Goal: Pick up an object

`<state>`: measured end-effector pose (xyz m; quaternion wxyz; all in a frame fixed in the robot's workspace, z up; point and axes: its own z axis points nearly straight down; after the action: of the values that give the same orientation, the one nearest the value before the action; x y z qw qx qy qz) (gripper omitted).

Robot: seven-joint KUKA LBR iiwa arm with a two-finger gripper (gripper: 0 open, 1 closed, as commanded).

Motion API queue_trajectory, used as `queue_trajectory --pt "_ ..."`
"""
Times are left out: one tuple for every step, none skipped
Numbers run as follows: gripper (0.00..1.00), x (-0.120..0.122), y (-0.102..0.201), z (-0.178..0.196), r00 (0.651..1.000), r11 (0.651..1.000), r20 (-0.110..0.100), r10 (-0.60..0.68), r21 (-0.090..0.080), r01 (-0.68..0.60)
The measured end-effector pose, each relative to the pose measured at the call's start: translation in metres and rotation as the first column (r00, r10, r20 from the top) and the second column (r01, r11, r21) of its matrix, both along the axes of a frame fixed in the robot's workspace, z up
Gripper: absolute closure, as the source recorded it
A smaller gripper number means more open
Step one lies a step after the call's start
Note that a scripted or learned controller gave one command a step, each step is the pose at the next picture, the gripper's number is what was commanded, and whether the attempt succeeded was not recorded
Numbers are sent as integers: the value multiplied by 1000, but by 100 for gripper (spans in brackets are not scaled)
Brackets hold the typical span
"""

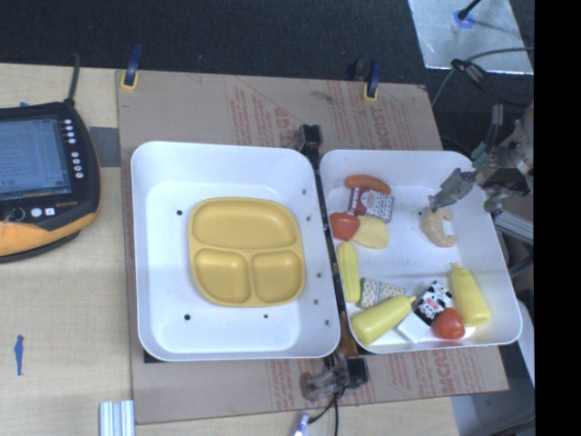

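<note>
- Bench top: pale wood with a brown cardboard sheet (272,107) clamped at its far edge; dark carpet beyond. A handheld control pendant (41,175) with a lit screen lies at the left.
- Two white bins sit side by side on the cardboard. The left bin (163,243) holds a yellow three-compartment tray (247,249), lying flat, roughly centred.
- The right bin (495,252) holds the loose items.
- Arm enters from the right edge at the height of the right bin's far half. Only the wrist end is in frame; the gripper (451,192) reaches leftward and slightly down over the bin's far right corner.
- Jaw state: cannot tell. The dark finger parts blur together at this size.
- Nearest item: a tan, bread-like piece (440,228), just below and left of the gripper tip. Lumpy, rounded; no clear long axis. Contact with the gripper cannot be judged.
- Far left of this bin: a sausage (367,184), long axis left to right, beside a small printed packet (377,206).
- Below: a red tomato-like piece (343,226) touching a pale yellow lump (371,234).
- A corn cob (349,272) lies along the left wall, long axis near to far.
- Near edge: two yellow bottles (383,317) (469,295), the left one pointing up to the right, the right one pointing toward the far left; between them a black-and-white toy (434,300) and a red ball (448,324).
</note>
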<state>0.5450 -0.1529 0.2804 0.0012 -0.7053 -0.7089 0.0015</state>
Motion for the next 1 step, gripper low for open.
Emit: queue_trajectory --pt "0 47 -23 -112 1000 1000 -2 0 -1 0"
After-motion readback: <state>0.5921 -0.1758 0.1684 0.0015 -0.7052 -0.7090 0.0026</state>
